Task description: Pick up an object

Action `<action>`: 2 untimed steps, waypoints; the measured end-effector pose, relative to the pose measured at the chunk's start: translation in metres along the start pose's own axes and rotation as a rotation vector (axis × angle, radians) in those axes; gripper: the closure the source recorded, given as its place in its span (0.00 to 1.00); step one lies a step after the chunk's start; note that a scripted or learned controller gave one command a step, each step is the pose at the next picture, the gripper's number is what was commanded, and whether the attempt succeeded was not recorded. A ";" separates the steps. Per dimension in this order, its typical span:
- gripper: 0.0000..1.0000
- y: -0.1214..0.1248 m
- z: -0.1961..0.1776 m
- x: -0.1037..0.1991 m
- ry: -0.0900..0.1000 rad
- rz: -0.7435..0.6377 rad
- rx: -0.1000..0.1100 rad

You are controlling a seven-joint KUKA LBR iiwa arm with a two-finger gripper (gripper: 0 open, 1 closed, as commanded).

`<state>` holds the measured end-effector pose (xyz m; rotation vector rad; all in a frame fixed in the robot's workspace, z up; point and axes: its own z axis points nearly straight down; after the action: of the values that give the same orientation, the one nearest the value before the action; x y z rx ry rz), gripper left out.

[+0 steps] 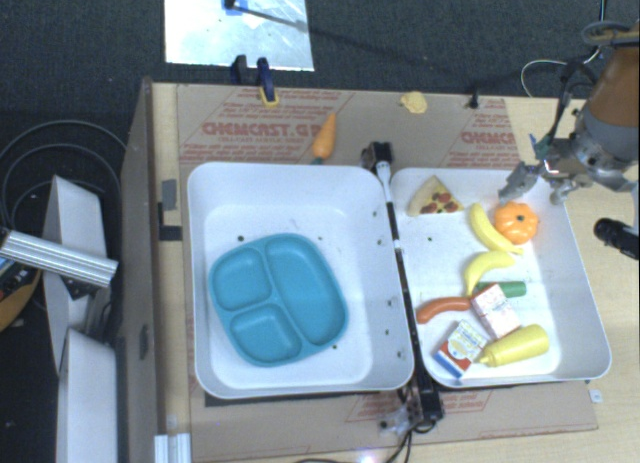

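Pincer (541, 177) state unclear, hovering just above-right of orange fruit (515, 221), right bin (585, 291).

We see two white bins, the left bin (215, 251) and the right bin (580, 301). In the left one lies a light blue tray (277, 297). In the right one we find a small orange pumpkin (516, 222), two yellow bananas (486, 251), a red-orange sausage (442, 308), a yellow bottle (516, 345), a pink and white carton (496, 311) and a pizza slice (433, 198), tan with red dots. On the brown cardboard (260, 126) with red letters lies an orange carrot (324, 137). The arm (610, 111) is grey with an orange band.
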<state>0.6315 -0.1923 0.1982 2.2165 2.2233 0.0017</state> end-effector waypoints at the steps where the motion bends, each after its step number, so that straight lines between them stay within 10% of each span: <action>1: 0.00 -0.050 0.118 0.026 0.005 0.002 0.012; 2: 0.00 -0.080 0.114 0.074 0.003 -0.002 0.004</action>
<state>0.5512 -0.1182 0.0840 2.2176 2.2292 -0.0001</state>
